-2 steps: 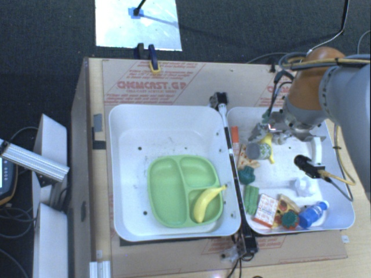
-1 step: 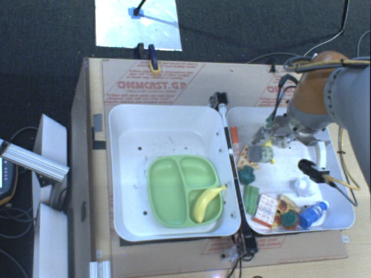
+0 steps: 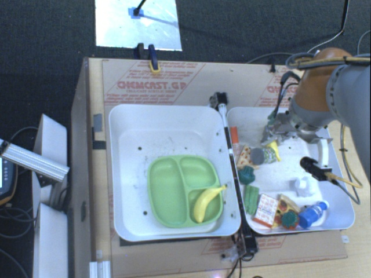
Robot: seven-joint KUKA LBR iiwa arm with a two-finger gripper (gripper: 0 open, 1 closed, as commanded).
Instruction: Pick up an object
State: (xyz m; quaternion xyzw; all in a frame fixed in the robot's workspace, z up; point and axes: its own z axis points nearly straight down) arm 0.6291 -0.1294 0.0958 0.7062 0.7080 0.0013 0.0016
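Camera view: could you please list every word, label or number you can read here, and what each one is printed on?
"CHEMCAST GP": red print on the brown protective sheet behind the left bin.
Smaller red lines above it, and the repeat near the right bin: too blurred to read.
Print on the small red-and-white card: too small to read.

Arm link (image 3: 351, 91): smooth grey, rounded casing
Band (image 3: 316, 86): glossy orange, bulbous, above the wrist
Wrist (image 3: 304, 126): grey metal, darker fittings
Gripper (image 3: 271, 136): small, dark grey metal parts
Cable (image 3: 285, 88): thin, black, looping beside the orange band
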